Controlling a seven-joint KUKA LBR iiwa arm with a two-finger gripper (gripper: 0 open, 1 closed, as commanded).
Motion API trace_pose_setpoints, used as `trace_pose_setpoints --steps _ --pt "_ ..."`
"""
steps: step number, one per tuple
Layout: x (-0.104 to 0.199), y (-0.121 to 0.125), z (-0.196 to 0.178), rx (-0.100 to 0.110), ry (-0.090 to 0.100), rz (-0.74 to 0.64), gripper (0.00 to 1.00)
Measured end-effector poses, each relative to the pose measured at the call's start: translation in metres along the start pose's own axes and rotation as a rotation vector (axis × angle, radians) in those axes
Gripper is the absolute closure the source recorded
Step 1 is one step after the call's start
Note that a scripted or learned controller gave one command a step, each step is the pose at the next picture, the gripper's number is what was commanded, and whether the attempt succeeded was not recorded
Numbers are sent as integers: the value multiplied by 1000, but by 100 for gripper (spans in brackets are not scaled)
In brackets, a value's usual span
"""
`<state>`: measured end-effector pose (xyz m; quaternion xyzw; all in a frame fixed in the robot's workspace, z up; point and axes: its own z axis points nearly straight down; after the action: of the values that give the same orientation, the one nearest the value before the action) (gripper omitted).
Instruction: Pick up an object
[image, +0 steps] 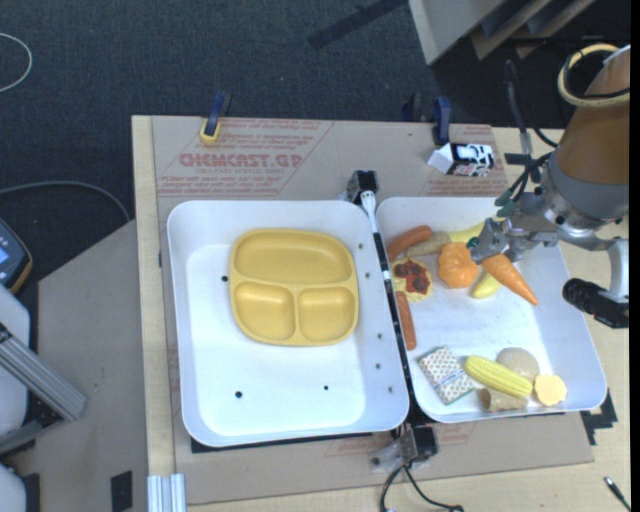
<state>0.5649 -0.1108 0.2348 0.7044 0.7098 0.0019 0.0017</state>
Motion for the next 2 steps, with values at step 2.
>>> trace_pose_setpoints --steps 2 --pt "92 45 10 2 0 2 100"
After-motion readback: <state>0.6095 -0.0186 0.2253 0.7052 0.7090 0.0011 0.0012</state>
